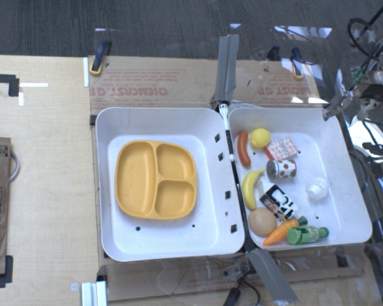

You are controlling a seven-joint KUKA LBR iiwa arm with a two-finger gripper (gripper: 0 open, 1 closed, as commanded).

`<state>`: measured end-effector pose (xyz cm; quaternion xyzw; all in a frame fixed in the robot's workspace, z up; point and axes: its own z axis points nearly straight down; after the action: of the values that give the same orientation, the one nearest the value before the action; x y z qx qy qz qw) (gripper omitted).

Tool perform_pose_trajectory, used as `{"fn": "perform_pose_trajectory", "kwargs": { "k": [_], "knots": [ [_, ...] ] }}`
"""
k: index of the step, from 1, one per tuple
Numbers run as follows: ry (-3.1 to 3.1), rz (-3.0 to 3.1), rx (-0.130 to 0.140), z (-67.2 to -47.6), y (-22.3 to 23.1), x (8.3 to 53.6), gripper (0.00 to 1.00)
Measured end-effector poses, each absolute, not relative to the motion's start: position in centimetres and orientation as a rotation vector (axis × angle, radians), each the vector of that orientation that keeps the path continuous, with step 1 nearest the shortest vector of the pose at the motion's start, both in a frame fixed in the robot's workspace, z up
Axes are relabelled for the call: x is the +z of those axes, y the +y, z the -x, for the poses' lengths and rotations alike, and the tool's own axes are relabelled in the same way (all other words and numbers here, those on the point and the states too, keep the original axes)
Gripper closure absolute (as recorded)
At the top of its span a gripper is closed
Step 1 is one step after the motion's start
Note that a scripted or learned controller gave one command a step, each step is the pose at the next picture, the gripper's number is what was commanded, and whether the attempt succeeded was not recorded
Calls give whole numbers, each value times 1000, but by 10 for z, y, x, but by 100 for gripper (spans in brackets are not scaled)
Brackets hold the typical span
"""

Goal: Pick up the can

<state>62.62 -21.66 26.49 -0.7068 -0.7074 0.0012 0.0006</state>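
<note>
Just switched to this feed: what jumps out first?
The yellow divided plate sits alone in the left bin. The right bin holds a crowded heap: the small can lies near the middle, with a lemon and sausage behind it and a banana beside it.

The robot shows at the right edge as a cluster of grey and silvery metal parts point(364, 97), too small and cut off to make out a clear shape. Thin black cables point(364, 27) loop over it in 2 or 3 curves, with a glimpse of green wiring point(357, 74) among them, and glare hides its surface and markings
</note>
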Motion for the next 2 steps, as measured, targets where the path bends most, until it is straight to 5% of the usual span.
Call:
{"fn": "perform_pose_trajectory", "kwargs": {
  "k": [2],
  "knots": [
    [-2642,1702,2,-660,-82,307,0]
  ]
}}
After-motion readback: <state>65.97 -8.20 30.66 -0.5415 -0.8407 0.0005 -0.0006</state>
